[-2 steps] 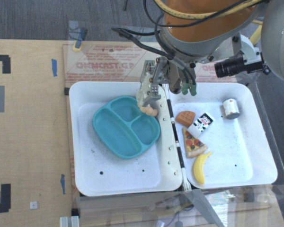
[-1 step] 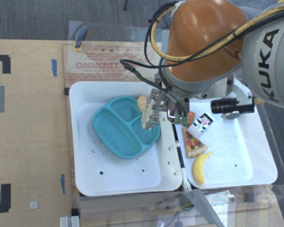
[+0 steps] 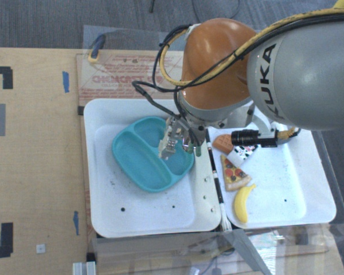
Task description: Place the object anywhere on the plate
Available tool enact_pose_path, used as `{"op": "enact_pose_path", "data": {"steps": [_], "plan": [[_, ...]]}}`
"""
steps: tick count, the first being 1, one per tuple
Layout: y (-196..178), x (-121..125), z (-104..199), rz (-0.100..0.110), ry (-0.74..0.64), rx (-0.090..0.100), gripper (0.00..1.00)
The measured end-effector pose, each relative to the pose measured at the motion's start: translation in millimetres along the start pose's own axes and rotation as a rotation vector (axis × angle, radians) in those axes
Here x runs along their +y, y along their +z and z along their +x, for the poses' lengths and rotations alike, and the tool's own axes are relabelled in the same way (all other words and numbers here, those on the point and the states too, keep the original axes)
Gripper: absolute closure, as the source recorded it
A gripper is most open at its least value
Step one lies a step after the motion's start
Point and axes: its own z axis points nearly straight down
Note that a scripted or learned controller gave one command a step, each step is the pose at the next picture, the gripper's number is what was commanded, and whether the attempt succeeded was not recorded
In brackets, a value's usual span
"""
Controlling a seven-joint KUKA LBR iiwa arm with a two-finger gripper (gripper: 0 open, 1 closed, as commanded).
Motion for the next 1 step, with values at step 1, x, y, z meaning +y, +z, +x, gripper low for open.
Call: {"op": "enact_pose_path", "data": {"steps": [1], "plan": [[5.8,-1.3,-67.7,-0.002,-0.119,-0.005,1.00]]}}
